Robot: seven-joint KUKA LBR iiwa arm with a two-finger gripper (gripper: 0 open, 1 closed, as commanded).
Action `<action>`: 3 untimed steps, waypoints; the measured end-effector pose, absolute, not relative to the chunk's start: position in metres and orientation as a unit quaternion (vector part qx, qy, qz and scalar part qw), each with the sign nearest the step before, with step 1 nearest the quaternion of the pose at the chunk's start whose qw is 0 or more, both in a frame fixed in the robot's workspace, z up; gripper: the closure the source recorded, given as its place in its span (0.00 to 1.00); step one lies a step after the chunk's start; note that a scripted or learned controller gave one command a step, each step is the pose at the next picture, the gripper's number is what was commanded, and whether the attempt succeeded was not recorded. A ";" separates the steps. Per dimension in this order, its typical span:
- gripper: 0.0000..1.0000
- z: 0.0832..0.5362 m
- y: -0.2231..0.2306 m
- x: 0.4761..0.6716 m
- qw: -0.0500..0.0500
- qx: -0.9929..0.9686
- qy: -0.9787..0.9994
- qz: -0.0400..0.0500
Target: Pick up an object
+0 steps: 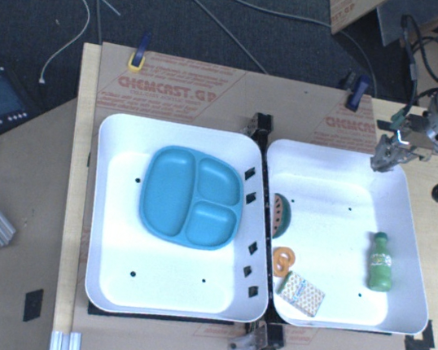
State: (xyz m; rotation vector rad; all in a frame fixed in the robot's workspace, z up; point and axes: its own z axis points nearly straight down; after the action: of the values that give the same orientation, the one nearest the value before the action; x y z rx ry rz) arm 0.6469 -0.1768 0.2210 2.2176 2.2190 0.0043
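In the right bin (341,181) lie a green bottle (381,262) near its right wall, an orange pretzel-shaped piece (283,260), a patterned packet (301,294) at the front, and a watermelon-slice toy (279,216) against the left wall. My gripper (386,155) hangs over the far right corner of that bin, well apart from all of them. Nothing shows between its fingers.
The left bin (107,259) holds a blue divided plate (191,198). Black clips line the wall between the two bins. Clamps (356,92) hold the cardboard base at the back. Cables run across the dark floor behind.
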 end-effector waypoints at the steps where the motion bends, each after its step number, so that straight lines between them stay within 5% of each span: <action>1: 1.00 0.230 -0.119 0.632 -0.002 0.705 0.709 0.000; 3: 1.00 0.214 -0.024 0.595 -0.003 0.705 0.709 0.000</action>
State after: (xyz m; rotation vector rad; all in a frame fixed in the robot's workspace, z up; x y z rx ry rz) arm 0.5947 -0.0243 0.2142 2.2198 2.2309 -0.0011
